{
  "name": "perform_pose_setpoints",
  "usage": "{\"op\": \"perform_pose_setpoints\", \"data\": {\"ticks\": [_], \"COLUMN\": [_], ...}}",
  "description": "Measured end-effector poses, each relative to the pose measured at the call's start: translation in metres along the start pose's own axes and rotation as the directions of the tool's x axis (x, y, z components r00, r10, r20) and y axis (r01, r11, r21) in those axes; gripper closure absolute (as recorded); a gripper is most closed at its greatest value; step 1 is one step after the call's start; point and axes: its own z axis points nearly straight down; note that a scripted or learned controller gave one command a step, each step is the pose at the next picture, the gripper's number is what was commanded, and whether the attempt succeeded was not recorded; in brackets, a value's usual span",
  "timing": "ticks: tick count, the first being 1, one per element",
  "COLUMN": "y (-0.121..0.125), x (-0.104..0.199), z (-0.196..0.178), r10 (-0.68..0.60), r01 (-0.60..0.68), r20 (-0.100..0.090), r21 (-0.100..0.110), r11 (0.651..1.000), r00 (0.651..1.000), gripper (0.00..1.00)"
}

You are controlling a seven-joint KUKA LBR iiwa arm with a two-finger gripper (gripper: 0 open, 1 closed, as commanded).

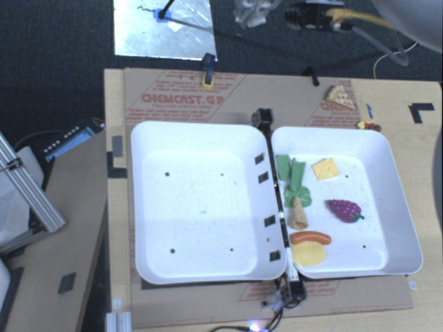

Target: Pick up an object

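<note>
The right bin (398, 206) holds several toy foods along its left side. They are a green leafy piece (291, 174), a yellow cheese square (325, 169), purple grapes (344, 209), an ice-cream cone (297, 217), an orange sausage (310, 238) and a pale yellow disc (309, 256). My gripper (255, 9) hangs blurred at the top of the view, high above the bench and well behind both bins. I see nothing in it.
The left bin (145, 185) lies beside the right one, joined at a black hinge strip (273, 199). A pizza slice (340, 97) and a small red-yellow piece (367, 125) lie on the cardboard behind the right bin. A yellow clamp (208, 72) stands at the back edge.
</note>
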Motion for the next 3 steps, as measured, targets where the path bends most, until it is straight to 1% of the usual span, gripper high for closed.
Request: {"op": "perform_pose_setpoints", "data": {"ticks": [2,3], "y": [0.000,-0.004], "x": [0.019,-0.078], "z": [0.000,0.000], "r10": [0.001,0.013], "r01": [-0.001,-0.013], "r20": [0.000,0.004], "r21": [0.000,0.000], "r11": [1.000,1.000], "r00": [1.000,1.000], "gripper": [1.00,1.00]}}
